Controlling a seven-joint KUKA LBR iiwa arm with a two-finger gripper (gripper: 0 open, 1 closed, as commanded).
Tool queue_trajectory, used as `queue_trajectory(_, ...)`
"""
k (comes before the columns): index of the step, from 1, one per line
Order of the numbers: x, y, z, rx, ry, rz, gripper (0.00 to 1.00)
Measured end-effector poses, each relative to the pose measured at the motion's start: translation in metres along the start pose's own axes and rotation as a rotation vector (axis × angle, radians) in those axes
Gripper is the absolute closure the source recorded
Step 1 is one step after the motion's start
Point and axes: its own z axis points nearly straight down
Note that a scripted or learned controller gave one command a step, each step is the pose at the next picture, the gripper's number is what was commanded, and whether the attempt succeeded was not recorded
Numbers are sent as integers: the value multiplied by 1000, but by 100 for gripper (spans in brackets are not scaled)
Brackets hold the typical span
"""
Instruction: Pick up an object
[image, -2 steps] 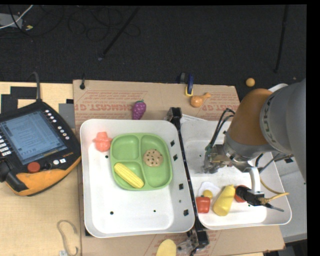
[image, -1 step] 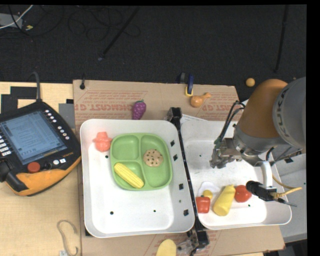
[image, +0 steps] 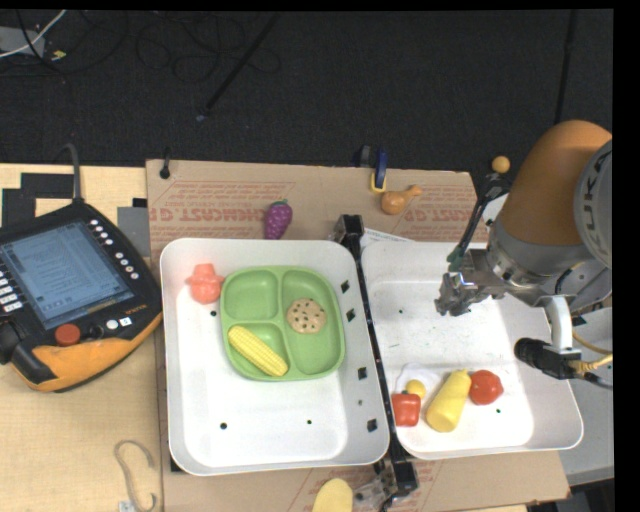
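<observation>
The hand (image: 456, 297) is hovering over the right bin (image: 560, 430), grip unclear; next it is needing to descend toward the yellow bottle (image: 448, 400).

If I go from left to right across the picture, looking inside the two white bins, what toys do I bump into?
Pink toy → corn → cookie → red pepper → yellow bottle → tomato.
</observation>
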Motion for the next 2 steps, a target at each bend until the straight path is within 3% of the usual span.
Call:
queue_trajectory(1,-1,0,-25,3,1,-1,100)
queue_trajectory(2,41,-20,-32,7,3,-3,100)
